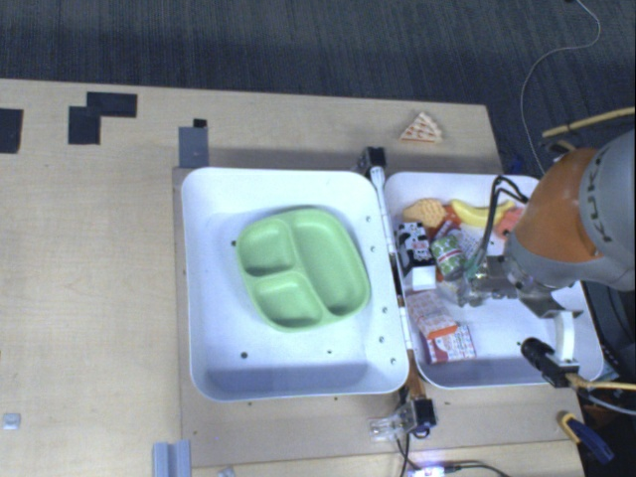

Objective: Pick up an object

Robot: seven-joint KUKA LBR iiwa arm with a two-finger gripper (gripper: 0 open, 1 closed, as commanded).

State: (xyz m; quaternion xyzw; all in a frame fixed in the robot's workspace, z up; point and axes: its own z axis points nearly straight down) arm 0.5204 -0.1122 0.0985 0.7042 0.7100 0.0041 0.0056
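Two white bins (199,296) flank the hand (465,288), lowered among right-bin clutter, grip state unclear.

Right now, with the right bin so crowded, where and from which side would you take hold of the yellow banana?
Probably across the middle of the banana, coming straight down. It lies flat along the far wall of the right bin, long and narrow, so fingers should close across its width. The cookie-like item sits at one end and the arm covers the other.
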